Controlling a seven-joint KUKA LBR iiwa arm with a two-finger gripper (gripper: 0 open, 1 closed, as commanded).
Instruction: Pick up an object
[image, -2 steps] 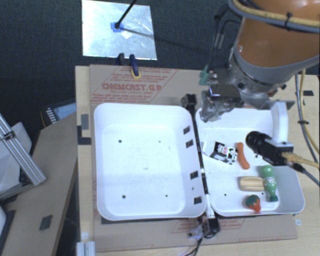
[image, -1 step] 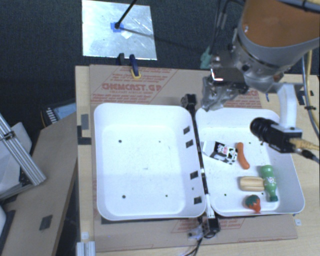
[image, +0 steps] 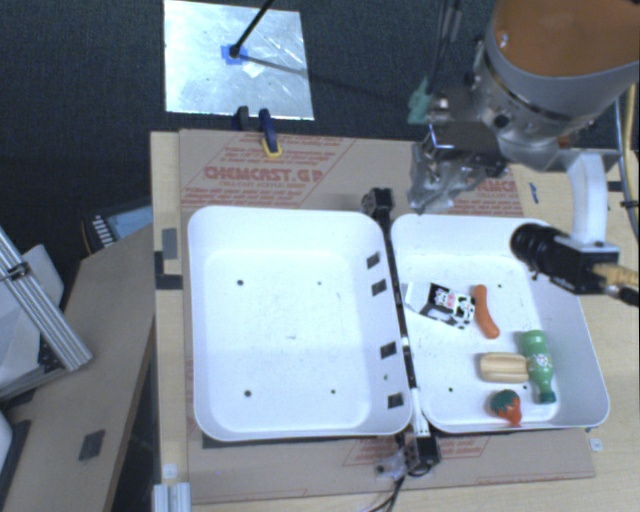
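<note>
Bench w/ two white bins — arm raised over right bin's back edge — jaws' state unclear.

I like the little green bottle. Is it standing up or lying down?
Lying down. The green bottle rests on its side on the floor of the right bin, beside the tan bread roll.

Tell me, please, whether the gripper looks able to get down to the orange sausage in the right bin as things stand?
Probably yes. The sausage lies open from above, with a small gap to the black-and-white toy beside it, and the gripper hangs above the bin's far edge.
</note>
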